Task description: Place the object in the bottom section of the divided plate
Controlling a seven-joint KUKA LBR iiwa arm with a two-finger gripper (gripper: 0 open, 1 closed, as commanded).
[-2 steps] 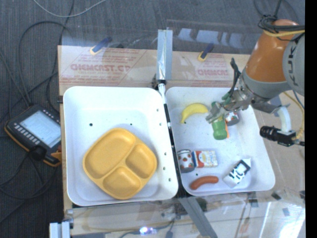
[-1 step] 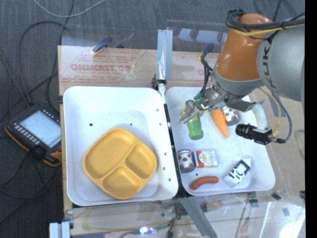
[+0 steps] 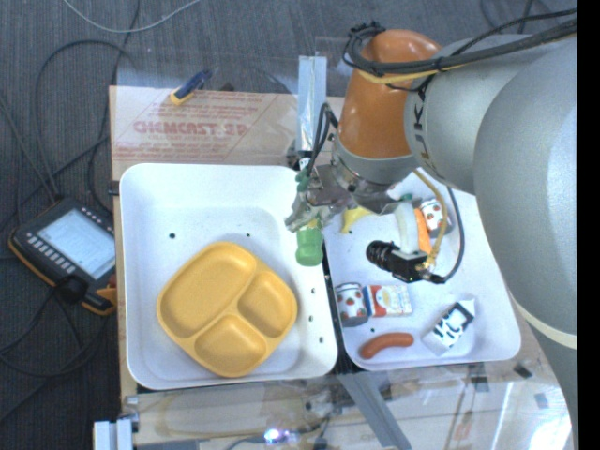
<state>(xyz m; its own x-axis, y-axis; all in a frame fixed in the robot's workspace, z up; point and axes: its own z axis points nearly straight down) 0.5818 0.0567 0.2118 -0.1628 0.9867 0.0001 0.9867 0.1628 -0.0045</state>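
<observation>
end effector clamped on green object, which hangs below my fingers | I'm over the rim between the bins; yellow divided plate lies in left bin, bottom section unfilled; carrying across

grey arm, orange band

right bin: sausage | small can | red-white packet | black-white carton || off-counter left: teach pendant || behind bins: cardboard sheet
</observation>
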